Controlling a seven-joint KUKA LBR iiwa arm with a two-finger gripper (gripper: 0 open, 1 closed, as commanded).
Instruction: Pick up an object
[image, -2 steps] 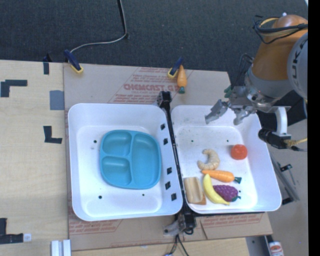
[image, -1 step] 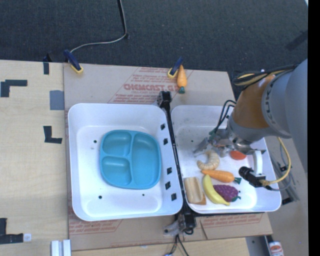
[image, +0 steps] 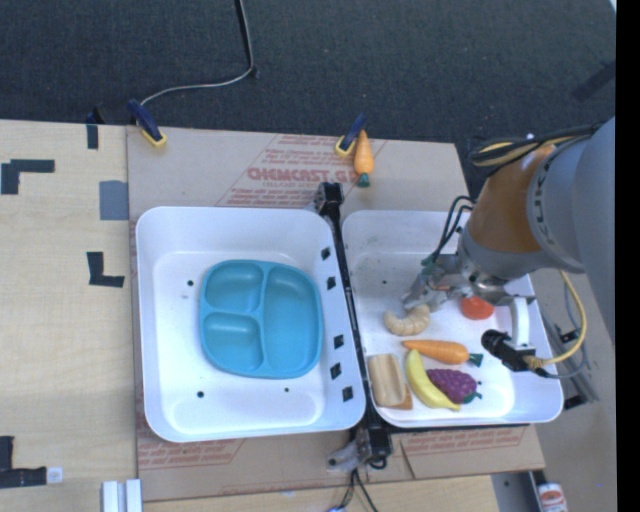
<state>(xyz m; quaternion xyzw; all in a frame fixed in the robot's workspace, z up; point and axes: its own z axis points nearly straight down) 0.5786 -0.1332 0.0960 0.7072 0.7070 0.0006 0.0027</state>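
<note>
In the right bin (image: 390, 240) lie a tan croissant (image: 408, 321), an orange carrot (image: 438, 351), a yellow banana (image: 423, 381), purple grapes (image: 452, 384), a bread piece (image: 388, 380) and a red tomato (image: 477, 308). My gripper (image: 424, 293) hangs just above the croissant's upper right end, reaching in from the right under the orange-banded wrist. Its fingers (image: 413, 297) point down and left, with nothing visibly between them. The tomato is partly hidden behind the gripper body.
The left bin (image: 165, 400) holds a blue divided plate (image: 262, 318). A black divider clamp (image: 329, 197) sits between the bins. A second carrot (image: 363, 158) lies on the cardboard behind the bins. Cables (image: 570, 340) loop at the right bin's edge.
</note>
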